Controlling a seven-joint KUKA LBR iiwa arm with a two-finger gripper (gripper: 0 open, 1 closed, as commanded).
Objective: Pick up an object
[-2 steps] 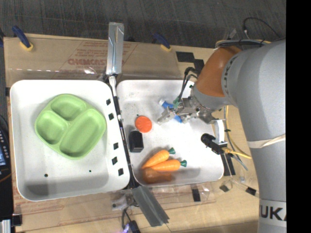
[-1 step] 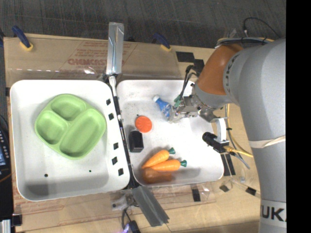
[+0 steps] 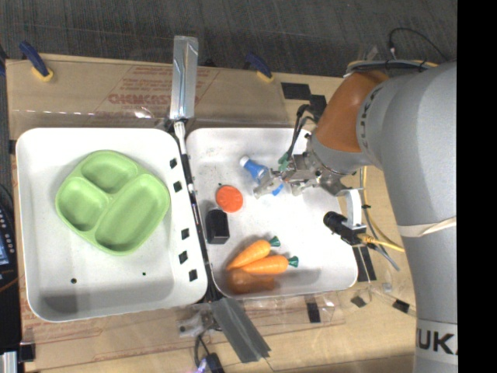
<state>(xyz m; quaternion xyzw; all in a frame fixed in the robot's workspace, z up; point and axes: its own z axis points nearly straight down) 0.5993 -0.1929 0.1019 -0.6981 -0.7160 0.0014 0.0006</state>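
The right bin holds an orange-red round piece, a black block, two toy carrots with green tops over a brownish piece at the front edge, and a small blue-and-white object. My gripper reaches in from the right and hangs low in the upper middle of this bin, right beside the blue-and-white object. Nothing is visibly held between its fingers.
The left bin carries a green three-compartment plate. A divider with black clips separates the bins. Cables and a black fitting hang off the arm over the right bin's right side.
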